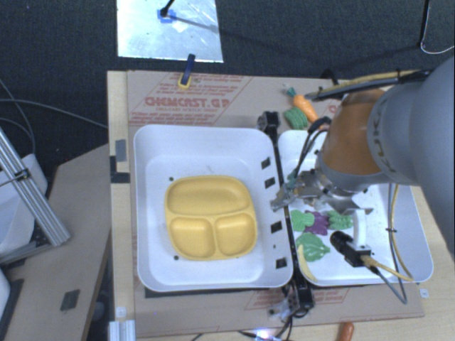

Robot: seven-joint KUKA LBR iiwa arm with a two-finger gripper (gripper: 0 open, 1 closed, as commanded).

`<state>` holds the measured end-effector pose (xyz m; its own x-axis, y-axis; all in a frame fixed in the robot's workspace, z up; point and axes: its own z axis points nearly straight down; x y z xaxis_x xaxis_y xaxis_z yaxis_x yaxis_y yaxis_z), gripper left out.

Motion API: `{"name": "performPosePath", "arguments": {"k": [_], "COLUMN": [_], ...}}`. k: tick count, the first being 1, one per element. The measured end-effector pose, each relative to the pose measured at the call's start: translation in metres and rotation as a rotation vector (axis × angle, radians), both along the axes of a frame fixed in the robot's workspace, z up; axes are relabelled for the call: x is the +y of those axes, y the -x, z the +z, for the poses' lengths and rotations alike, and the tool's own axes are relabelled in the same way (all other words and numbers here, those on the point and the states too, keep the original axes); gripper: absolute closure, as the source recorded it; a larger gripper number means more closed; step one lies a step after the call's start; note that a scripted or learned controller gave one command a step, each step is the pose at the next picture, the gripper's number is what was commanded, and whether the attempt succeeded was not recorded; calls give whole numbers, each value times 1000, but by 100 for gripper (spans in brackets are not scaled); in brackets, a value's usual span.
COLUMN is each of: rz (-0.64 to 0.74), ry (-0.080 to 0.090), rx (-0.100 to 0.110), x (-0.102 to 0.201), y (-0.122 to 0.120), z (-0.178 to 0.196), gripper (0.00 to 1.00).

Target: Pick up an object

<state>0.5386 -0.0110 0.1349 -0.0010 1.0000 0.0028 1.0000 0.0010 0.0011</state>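
The arm point(398, 126) leans in from the right over the right bin point(419, 261), wrist low above green toys point(313, 222) (finger state cannot be told).

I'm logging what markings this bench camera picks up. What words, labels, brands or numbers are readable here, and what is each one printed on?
"CHEMCAST" followed by what looks like "GP", in red capitals: on the brown protective sheet behind the left bin.
Smaller red print around that logo, and more along the sheet's front edge: too small and blurred to read.
Yellow divided tray, both bins and the arm: no readable text.
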Motion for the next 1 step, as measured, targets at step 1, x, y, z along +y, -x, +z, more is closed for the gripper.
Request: {"name": "performPosePath", "arguments": {"k": [1], "rz": [-3], "ry": [3], "rx": [-5], "x": [-15], "y": [53], "z": [78], "gripper": [0]}}
